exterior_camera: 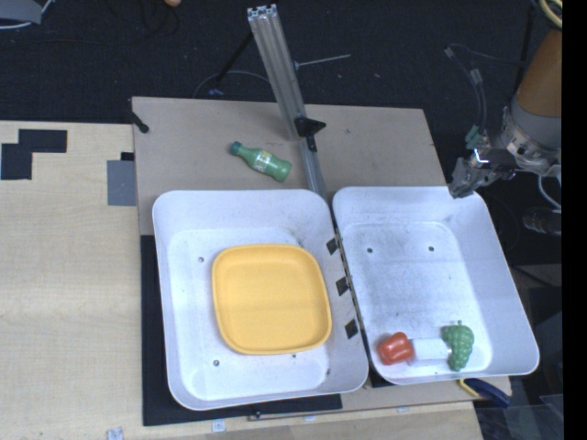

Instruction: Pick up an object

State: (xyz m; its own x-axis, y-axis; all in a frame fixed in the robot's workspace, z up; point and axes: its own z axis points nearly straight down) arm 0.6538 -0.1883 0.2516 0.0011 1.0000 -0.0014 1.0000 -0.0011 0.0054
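**White bins, hand off the right bin's corner**

White and shallow, two bins sat side by side on the tabletop [385, 145]. The left bin [183, 227] held a yellow plate [271, 298] lying flat near its middle. In the right bin [477, 246], close to the near edge, lay a red pepper [395, 347] and a green broccoli [458, 345], near each other but apart. A green bottle [261, 160] lay on its side on the tabletop beyond the left bin. The hand [461, 181] hung just off the right bin's far right corner, well apart from the pepper and broccoli; whether it was spread or pressed together could not be told. Nothing showed in its grasp.
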